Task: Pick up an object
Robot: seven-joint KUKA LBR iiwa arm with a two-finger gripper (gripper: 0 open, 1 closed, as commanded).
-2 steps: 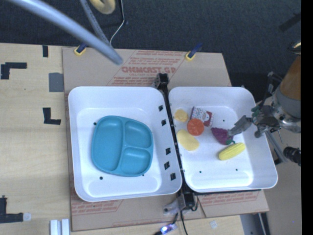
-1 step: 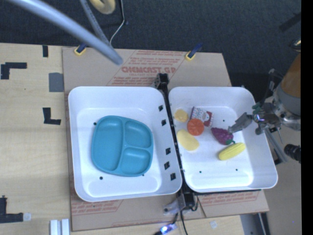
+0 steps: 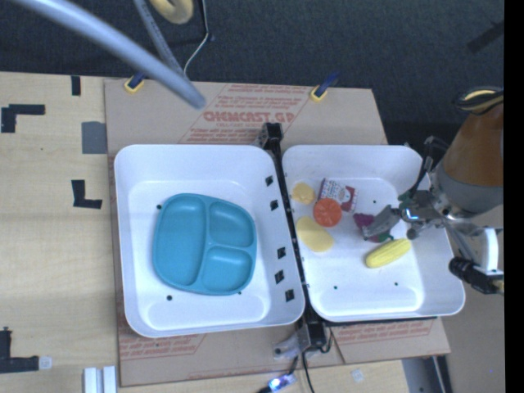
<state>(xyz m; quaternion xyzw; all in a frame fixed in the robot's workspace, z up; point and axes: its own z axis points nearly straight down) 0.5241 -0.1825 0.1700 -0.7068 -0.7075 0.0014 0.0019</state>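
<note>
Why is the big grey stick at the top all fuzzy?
In the camera view the grey pole sits close to the lens, out of focus, so it smears; the blue tray and corn look sharper, and the white bins glare a bit.

Right bin (image 3: 360,305): yellow corn cob (image 3: 386,253) lying tilted, purple piece (image 3: 375,222) beside it, orange ball (image 3: 327,211), red-white packet (image 3: 336,192), two yellow lumps (image 3: 314,235).
</note>
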